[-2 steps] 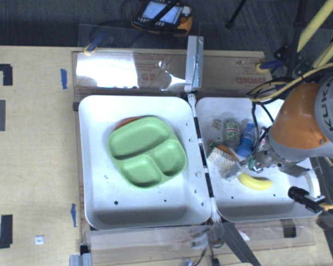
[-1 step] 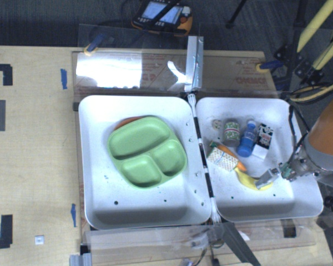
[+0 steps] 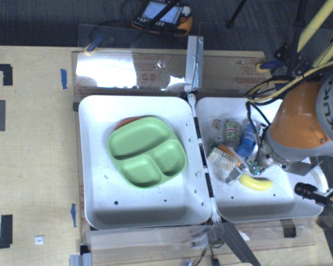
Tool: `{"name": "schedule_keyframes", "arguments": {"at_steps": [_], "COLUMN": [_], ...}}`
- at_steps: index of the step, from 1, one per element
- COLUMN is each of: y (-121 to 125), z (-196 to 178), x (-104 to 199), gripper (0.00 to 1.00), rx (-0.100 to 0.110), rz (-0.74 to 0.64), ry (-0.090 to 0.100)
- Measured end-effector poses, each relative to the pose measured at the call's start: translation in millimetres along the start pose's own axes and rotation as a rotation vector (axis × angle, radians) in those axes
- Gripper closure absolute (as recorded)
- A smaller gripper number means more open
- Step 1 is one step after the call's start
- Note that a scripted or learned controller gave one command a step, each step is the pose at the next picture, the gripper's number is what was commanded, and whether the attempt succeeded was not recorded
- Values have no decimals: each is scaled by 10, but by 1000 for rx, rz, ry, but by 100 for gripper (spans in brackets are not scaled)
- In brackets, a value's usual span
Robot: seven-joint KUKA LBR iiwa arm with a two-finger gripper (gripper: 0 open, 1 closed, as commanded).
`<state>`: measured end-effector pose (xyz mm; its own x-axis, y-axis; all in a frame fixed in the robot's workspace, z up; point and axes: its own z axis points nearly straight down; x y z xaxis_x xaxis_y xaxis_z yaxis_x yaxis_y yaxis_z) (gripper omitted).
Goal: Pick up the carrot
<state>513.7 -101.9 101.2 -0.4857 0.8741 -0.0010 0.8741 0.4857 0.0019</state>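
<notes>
We hover our gripper (image 3: 254, 168), grip state unclear, over clutter; the carrot (image 3: 228, 151) waits at ten o'clock

This is a robot lab. A big grey and orange arm (image 3: 299, 121) reaches over a wooden desk (image 3: 33, 148) with two white bins (image 3: 94, 165) set side by side. Blue tape (image 3: 64, 77) and black marks (image 3: 5, 73) sit on the desk. A control pad (image 3: 161, 15), cables (image 3: 277, 85) and stand legs (image 3: 244, 4) lie on the dark floor behind.
</notes>
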Motion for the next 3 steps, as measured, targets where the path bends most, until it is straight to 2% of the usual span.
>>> {"name": "schedule_keyframes", "arguments": {"at_steps": [1,2,3], "y": [504,504,650], "z": [-103,-103,148], "x": [-513,-513,-497], "gripper": [0,0,0], "rx": [0,0,1], "rz": [183,183,34], "ry": [-1,-1,0]}}
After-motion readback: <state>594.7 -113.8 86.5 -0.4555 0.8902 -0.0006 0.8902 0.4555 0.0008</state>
